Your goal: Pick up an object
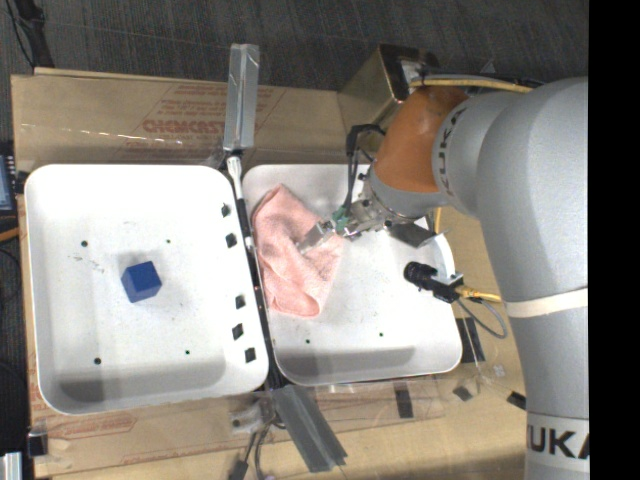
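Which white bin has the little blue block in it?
The left bin holds the blue block. The right bin has a pink cloth instead, with the hand at it.

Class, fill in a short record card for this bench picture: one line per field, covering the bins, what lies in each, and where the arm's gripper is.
left bin: holds a blue cube, lying apart from the walls
right bin: holds a pink cloth, crumpled, against the bin's left wall
gripper: low over the right bin, at the cloth's right edge
arm: reaches in from the right, orange band above the wrist
grasp: cannot tell whether the cloth is held
bench: brown cardboard under both bins
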